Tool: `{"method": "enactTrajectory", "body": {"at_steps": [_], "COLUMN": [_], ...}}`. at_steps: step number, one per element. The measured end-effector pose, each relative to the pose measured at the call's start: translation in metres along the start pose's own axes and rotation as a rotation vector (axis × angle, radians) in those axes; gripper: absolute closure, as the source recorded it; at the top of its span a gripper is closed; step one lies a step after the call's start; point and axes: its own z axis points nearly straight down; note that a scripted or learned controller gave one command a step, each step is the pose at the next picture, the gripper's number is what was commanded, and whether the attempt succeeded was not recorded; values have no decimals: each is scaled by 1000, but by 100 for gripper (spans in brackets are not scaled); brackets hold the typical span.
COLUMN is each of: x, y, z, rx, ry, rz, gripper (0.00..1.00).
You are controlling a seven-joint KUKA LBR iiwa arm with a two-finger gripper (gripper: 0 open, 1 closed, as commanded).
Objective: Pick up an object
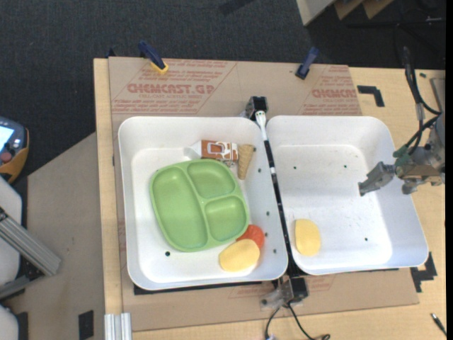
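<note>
1. Grey gripper point(373, 180), entering from the right, hangs over the right edge of the right bin point(333, 137); whether it is open or closed cannot be told, and nothing is seen held in it.
2. Nearest candidate: the pale yellow object point(307, 236), lying on the floor of the same bin, to the left of the gripper and nearer the bin's front wall. Its long axis runs roughly front to back.
3. Bare white floor separates gripper and yellow object; the likely move is leftward and toward the front, then down.
4. Room: open floor on the object's right and rear; the dividing wall lies just beside it on the left.
5. Left bin point(134, 190) is crowded: green divided plate point(198, 205), yellow lump point(239, 256) touching an orange piece point(255, 235), brown packet point(219, 149).
6. Cardboard-covered desk point(212, 83) carries both bins.
</note>
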Motion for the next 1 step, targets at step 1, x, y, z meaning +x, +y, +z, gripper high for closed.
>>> {"method": "enactTrajectory", "body": {"at_steps": [1], "x": [0], "y": [1], "z": [-11], "rx": [-3], "ry": [-1], "rz": [-1], "gripper": [100]}}
